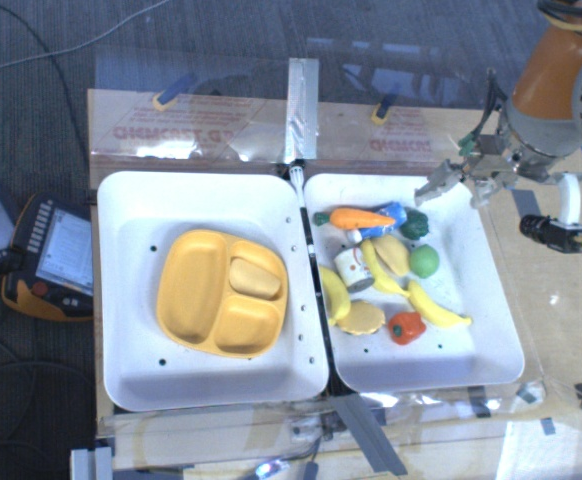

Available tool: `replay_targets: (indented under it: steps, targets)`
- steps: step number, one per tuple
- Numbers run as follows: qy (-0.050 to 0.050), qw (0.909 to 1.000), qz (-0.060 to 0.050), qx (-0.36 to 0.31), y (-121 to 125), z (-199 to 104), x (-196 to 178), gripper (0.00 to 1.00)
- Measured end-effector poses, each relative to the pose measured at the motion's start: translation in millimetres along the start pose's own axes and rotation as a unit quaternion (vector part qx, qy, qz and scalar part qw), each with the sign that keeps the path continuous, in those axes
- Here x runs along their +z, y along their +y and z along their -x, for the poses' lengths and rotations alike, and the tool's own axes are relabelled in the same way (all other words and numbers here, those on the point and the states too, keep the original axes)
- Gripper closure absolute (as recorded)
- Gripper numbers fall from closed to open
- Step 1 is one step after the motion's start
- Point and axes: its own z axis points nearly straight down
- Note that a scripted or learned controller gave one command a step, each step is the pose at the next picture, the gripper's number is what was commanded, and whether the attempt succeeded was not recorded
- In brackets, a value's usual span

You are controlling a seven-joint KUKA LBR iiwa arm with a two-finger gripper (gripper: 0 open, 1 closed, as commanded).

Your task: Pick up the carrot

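The orange carrot [357, 218], with a green tip at its left end, lies at the back of the right bin [491, 358] on top of a pile of toy food. A blue item [392, 212] and a dark green broccoli piece [414, 225] touch its right end. My gripper [458, 189] hovers over the bin's back right corner, to the right of the carrot and a little behind it. Its fingers are spread apart with nothing between them.
Around the carrot lie a white can [351, 266], a green lime [424, 260], two bananas [437, 309], a red pepper [406, 328] and a tan cookie [361, 318]. A yellow divided plate [221, 293] sits in the left bin [131, 218]. A pendant [51, 258] lies off to the left.
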Motion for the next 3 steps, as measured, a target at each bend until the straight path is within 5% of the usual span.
replay_targets:
  steps: [1,2,3]
  targets:
    - [0.000,0.9985,0.000,-0.055,39.7,-105.1,47.6,0.00]
    - [-0.001,0.9999,0.005,0.015,30.2,-79.9,120.6,0.00]
    - [-0.004,0.9997,0.017,0.014,33.4,-82.2,128.1,0.00]
